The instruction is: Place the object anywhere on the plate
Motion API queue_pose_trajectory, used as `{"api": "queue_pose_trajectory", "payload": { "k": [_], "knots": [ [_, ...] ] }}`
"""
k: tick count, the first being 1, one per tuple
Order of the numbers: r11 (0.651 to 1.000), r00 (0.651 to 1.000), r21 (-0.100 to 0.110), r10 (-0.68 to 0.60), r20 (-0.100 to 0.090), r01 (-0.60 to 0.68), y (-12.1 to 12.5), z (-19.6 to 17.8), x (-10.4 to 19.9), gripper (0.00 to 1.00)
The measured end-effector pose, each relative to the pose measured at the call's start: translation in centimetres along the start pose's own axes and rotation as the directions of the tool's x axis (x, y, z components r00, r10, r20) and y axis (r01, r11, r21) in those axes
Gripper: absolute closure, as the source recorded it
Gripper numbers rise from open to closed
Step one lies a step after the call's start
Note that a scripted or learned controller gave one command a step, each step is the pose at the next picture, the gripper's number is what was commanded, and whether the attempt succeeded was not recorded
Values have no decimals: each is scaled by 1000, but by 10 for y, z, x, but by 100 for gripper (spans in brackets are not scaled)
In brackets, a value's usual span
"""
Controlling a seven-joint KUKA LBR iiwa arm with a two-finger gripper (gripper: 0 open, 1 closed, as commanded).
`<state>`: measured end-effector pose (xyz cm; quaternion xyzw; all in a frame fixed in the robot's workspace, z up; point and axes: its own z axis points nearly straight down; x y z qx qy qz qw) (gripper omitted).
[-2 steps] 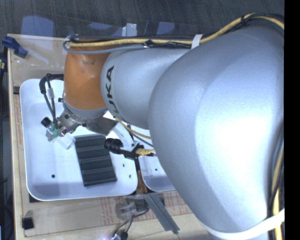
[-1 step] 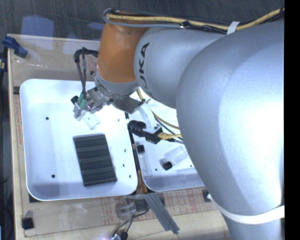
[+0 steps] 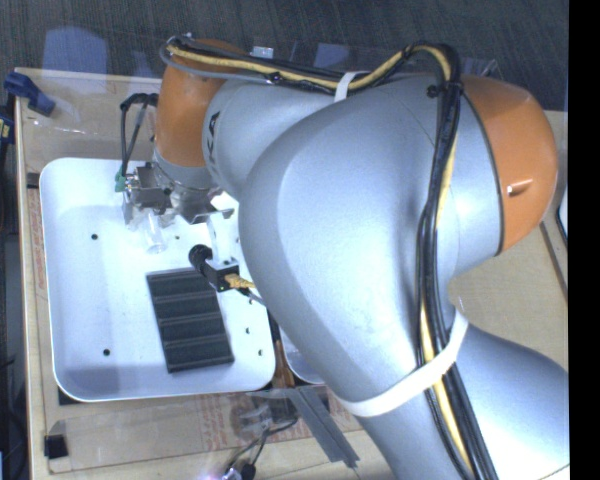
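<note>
**Ribbed dark block (image 3: 188, 320) lies flat in the left bin, apart from the claw**

The claw (image 3: 152, 223) hangs over the upper part of the left bin (image 3: 80, 268); I cannot tell whether it is spread or pressed together. The block rests on that bin's white floor at about five o'clock from the claw, near it but not touching. Farther out at four o'clock, the grey arm (image 3: 360, 218) covers the right bin (image 3: 298, 373), leaving one white corner visible.
</note>
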<state>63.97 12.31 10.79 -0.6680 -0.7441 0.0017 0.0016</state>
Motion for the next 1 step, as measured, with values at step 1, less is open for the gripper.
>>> {"api": "queue_pose_trajectory", "payload": {
  "k": [1],
  "knots": [
    [984,984,5,176,-1,-176,21,16,56,100]
  ]
}}
